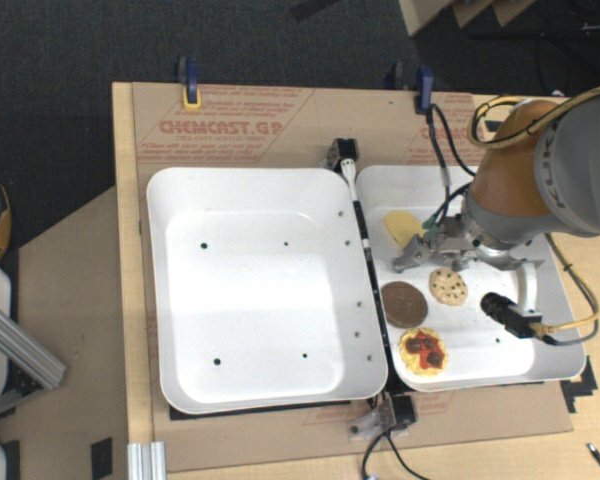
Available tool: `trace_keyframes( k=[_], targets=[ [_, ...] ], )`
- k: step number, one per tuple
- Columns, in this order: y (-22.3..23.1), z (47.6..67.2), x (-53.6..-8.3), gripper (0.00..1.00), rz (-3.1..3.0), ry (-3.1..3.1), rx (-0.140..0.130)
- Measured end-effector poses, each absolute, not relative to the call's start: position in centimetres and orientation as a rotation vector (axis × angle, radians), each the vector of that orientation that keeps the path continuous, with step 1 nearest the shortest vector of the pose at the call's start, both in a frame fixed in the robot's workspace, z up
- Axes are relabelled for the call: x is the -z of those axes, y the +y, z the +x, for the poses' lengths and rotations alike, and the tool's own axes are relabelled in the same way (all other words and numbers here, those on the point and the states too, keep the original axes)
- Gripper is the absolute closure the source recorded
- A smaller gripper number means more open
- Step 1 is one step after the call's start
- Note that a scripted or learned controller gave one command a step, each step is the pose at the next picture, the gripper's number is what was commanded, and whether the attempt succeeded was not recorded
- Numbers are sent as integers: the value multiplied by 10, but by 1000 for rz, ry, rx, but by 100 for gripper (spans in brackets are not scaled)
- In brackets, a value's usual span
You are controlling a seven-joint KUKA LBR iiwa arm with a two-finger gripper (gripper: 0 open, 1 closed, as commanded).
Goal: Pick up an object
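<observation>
The right bin (540, 363) holds several toy foods. A yellow cheese wedge (402, 228) lies near its left wall at the back. In front of it sit a chocolate-chip cookie (447, 287) and a round brown patty (404, 303). A small pizza piece with red topping (423, 352) rests at the front. My gripper (425, 254) hangs low between the cheese wedge and the cookie, just right of the wedge and just behind the cookie. I see nothing held in it.
The left bin (170, 268) stands beside the right one, and a black divider (360, 238) runs between them. The grey arm with its orange band (515, 173) covers the right bin's back right. A black cable (442, 153) trails over the bin's back edge.
</observation>
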State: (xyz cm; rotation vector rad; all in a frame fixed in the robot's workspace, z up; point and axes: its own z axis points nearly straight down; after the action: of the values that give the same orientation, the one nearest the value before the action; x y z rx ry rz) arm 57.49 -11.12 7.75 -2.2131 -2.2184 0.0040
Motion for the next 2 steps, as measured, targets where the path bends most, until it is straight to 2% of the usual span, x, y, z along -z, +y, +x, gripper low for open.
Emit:
trace_keyframes(
  k=[1,2],
  targets=[
    [-115,578,-95,100,-2224,-2223,2],
    [-118,523,-84,100,-2220,-2213,-6]
  ],
)
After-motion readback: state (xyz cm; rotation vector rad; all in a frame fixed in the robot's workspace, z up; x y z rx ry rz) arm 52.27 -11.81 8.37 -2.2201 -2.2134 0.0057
